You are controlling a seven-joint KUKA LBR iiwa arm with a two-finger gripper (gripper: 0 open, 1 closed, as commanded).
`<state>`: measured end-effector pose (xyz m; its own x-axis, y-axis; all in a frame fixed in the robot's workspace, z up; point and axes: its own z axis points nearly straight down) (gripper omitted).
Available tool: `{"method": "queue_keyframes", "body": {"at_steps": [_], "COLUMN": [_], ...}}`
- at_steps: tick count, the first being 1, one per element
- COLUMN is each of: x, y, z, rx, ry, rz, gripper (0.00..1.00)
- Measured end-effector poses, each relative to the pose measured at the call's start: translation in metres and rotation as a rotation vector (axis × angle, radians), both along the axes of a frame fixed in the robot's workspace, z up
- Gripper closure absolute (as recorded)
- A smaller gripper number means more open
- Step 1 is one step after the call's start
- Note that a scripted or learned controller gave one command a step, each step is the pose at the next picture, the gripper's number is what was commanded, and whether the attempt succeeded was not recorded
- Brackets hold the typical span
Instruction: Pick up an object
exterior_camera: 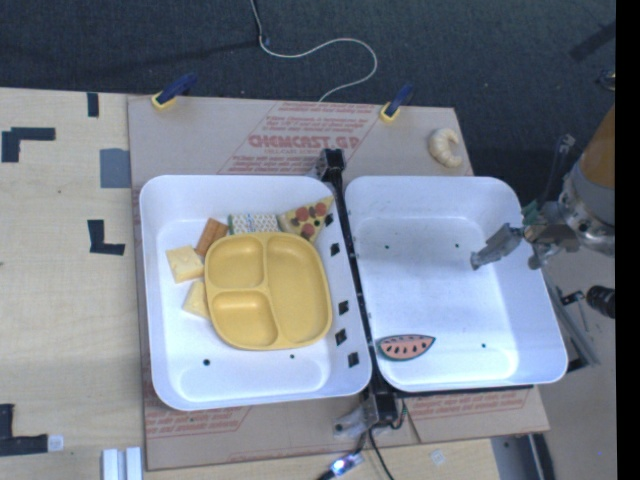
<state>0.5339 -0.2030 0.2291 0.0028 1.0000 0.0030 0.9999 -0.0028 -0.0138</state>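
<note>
A watermelon slice toy (405, 346) lies flat near the front edge of the right bin (440, 208). In the left bin (160, 208), a yellow divided plate (268, 290) rests on several small food pieces: a pale cracker (184, 263), a brown cracker (210, 235), a patterned piece (252, 223) and a pizza slice (308, 216). My gripper (516, 250) hangs over the right bin's right rim, well behind and to the right of the watermelon slice. It is open, with nothing between its fingers (490, 249).
A cream ring-shaped item (447, 146) lies on the cardboard behind the right bin. Blue and yellow clamps (173, 90) (397, 99) hold the cardboard's far edge. A thin cable (330, 53) loops behind the bench. A black divider (340, 258) runs between the bins.
</note>
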Motion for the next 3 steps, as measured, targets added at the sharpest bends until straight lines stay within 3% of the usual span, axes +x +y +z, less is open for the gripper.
{"method": "queue_keyframes", "body": {"at_steps": [1, 3], "x": [0.003, 0.002], "y": [0.0, -0.01], "z": [0.007, -0.085], "rx": [-0.003, -0.003], "ry": [-0.012, -0.008], "rz": [0.004, 0.004], "gripper": [0.0, 0.0]}}
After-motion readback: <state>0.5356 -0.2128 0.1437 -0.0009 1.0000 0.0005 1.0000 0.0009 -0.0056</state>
